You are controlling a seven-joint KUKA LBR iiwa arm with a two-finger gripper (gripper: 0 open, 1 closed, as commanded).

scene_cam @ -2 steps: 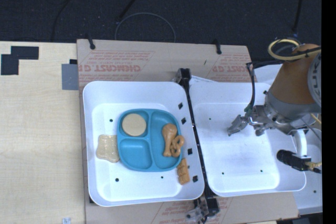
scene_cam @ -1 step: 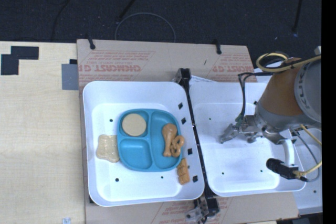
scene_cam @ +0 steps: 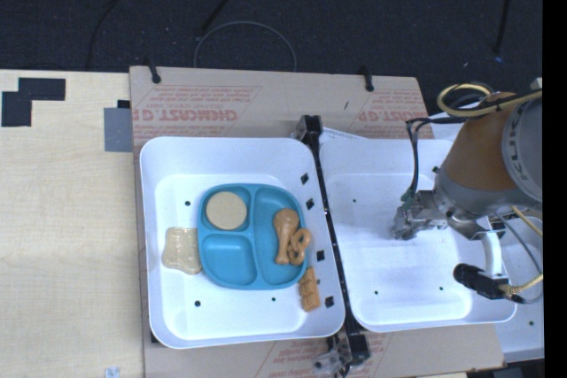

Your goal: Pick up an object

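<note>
A blue divided plate (scene_cam: pixel 232 266) lies in the left bin (scene_cam: pixel 173 159). A round tan cracker (scene_cam: pixel 225 210) sits in its upper left compartment. A brown pretzel-like piece (scene_cam: pixel 290 235) lies in its right compartment. A pale cream piece (scene_cam: pixel 182 250) rests on the bin floor just left of the plate. A small orange-brown piece (scene_cam: pixel 309 289) lies by the plate's lower right corner. My gripper (scene_cam: pixel 407 224) hangs low over the right bin (scene_cam: pixel 372 190), near its right side, far from all these objects. Nothing shows between its fingers.
A black divider (scene_cam: pixel 321 217) runs between the two bins. Cables loop around the arm's wrist at the right. A black-tipped part (scene_cam: pixel 474 279) of the arm hangs over the right bin's lower right corner. Cardboard lies under the bins.
</note>
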